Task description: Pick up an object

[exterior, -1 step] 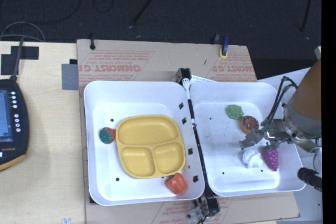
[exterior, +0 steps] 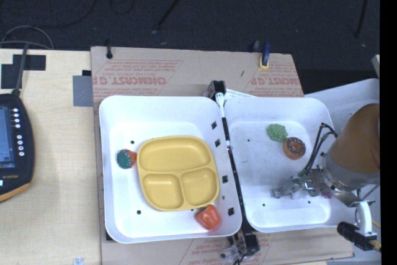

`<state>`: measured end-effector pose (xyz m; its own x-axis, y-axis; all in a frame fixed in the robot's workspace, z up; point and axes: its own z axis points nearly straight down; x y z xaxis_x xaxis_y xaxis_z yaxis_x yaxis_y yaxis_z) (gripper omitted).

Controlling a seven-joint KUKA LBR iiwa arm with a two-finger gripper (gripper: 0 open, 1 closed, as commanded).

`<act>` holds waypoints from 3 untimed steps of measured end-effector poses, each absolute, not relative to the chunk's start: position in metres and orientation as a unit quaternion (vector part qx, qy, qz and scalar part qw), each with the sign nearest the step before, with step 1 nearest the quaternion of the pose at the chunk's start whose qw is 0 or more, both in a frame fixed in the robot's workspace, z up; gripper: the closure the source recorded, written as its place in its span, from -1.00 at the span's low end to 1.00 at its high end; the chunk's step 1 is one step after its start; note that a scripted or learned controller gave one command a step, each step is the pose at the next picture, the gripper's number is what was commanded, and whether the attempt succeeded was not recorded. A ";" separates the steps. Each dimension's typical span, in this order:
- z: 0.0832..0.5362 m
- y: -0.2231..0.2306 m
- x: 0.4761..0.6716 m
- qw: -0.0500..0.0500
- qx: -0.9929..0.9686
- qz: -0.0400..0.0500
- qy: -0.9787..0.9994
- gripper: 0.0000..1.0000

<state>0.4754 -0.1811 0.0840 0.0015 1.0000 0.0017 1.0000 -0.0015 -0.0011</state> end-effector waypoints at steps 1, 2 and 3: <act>0.089 -0.201 0.484 0.017 -0.703 -0.005 -0.711 -1.00; 0.088 -0.212 0.568 -0.002 -0.706 -0.002 -0.708 -1.00; 0.087 -0.213 0.487 0.003 -0.708 0.001 -0.706 -1.00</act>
